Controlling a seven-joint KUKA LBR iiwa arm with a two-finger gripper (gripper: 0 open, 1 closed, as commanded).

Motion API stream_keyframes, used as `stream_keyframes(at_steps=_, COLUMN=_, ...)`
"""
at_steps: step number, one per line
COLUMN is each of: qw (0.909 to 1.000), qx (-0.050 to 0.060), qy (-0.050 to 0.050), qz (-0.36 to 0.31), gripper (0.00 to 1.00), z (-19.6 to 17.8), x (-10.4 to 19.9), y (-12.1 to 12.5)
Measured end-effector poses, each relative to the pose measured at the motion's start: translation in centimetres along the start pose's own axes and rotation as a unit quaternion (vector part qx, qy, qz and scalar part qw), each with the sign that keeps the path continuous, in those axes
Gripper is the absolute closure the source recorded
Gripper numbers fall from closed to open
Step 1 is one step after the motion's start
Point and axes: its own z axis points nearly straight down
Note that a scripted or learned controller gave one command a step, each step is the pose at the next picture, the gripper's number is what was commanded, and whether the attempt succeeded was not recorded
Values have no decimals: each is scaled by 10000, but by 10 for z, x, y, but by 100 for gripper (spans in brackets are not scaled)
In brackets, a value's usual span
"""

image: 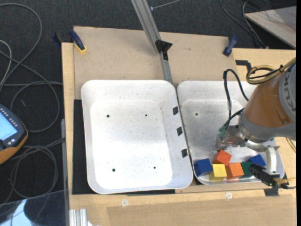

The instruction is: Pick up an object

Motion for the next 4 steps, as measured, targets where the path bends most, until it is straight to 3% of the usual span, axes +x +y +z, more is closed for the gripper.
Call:
stream_keyframes(at_steps=2, qw=10000, qx=-35, qy=-16, qz=-9, gripper=100, z=-97, x=2, y=2)
stream_keyframes(at_steps=4, qw=10000, qx=-2, qy=6, qz=-39, gripper=100, z=-92, x=121, y=17)
